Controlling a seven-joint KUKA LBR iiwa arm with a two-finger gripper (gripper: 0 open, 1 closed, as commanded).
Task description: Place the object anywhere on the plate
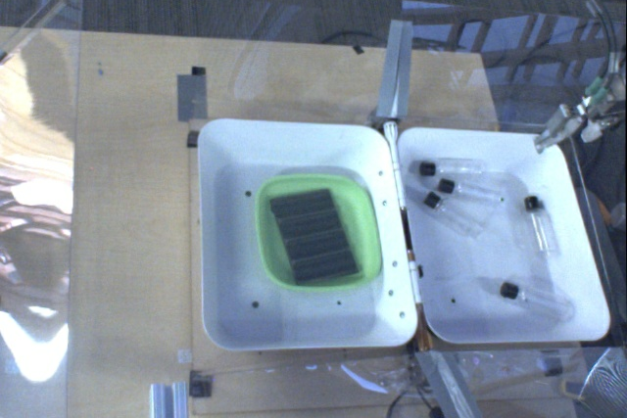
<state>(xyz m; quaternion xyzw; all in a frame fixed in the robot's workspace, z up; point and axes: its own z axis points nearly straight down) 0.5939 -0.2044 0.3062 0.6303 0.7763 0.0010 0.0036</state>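
Clear plastic vials with black caps lie loose in the right bin (588, 303), and any one of them may serve as the object. Nearest the camera, at about 5 o'clock in that bin, rests the near vial (529, 298), its cap pointing toward the bin's centre. Farther back, at 3 o'clock, lies the side vial (538, 222), set roughly lengthwise. At 11 o'clock sits a cluster of three vials (457, 186), touching or nearly so, hard to separate by eye. Across the divider, the left bin (220, 308) carries the green plate (266, 235), which already bears a dark ribbed block (313, 237) covering most of its middle; only a green margin stays bare. Beyond the bins, at the far right of the bench (127, 240), the pincer (549, 138) hangs just above the right bin's 1 o'clock corner; whether it is spread or pressed together cannot be told from here.

Judged by appearance, a vial is light, rigid, smooth and prone to roll or slip. A grasp across the body near the cap, on an isolated vial, looks the safest.
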